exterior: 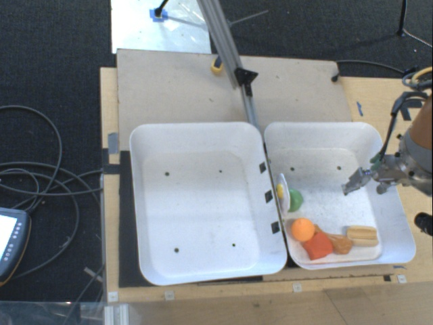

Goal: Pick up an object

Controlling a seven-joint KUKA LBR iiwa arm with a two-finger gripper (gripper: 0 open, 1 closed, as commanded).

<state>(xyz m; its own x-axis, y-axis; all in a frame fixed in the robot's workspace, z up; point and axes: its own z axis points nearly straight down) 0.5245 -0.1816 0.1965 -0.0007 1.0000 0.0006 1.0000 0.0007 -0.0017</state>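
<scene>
Two-finger gripper hovers with jaws spread, gripping nothing, over the right shallow white bin.
Open floor lies ahead of the jaws; below them, by the near rim, a tan bread-like roll lies lengthwise across (orange ball further left).

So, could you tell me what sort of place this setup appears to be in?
Probably a robotics lab test cell: a bench with two shallow white bins, toy-like objects such as an orange ball in the right one, the arm's gripper over it, and loose cables on dark carpet.
</scene>
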